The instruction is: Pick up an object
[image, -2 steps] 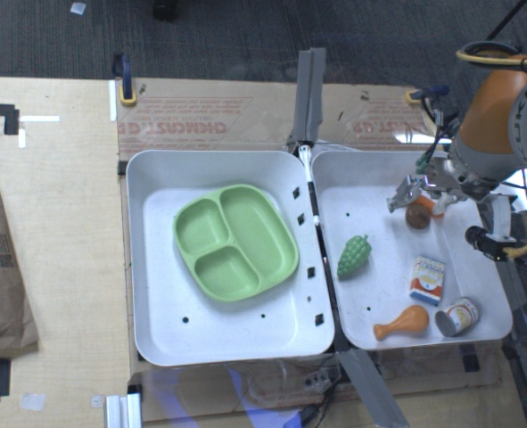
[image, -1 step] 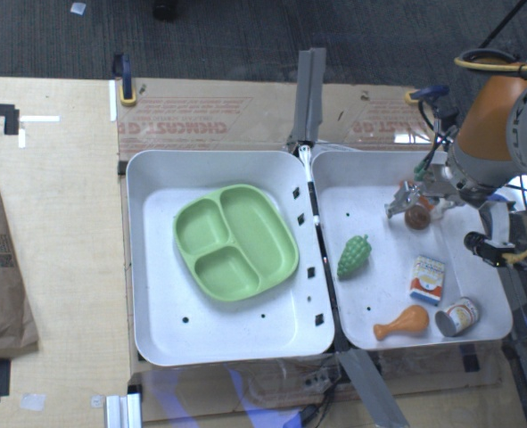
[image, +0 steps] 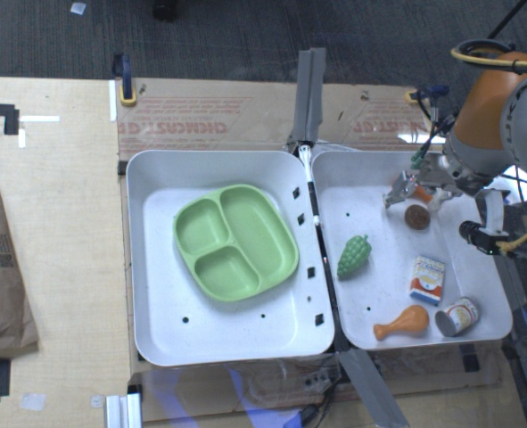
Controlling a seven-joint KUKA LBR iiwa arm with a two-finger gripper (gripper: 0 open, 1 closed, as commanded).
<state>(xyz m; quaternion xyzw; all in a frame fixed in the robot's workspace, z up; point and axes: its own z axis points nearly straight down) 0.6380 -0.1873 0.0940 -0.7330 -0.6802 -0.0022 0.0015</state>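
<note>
Entry, one moment, task: pick up an object.

Right bin: held five loose items. A small brown round object lay near the far wall, just below my gripper. A green knobbly piece, like a pinecone or bunch of grapes, lay toward the bin's left wall. A small white and orange carton sat near the middle. An orange drumstick-shaped toy and a small can on its side lay close together along the near edge.

Left bin: held a green divided plate, three compartments, nothing in them.

My arm: reached in from the right, orange band above the wrist, wrist bent low over the far part of the right bin.

My gripper: down at the far wall, next to the brown round object. The metal parts blurred together, so I could not tell how it was set, nor whether it touched the brown object. I saw nothing between its tips.

Step in hand, as I judged it: the descent onto a target, most likely the brown round object, with no pick yet made.

Next move called for: centre over that object, close squarely on it, then lift straight up clear of the wall. A round thing could roll out of a skewed pinch.
</note>
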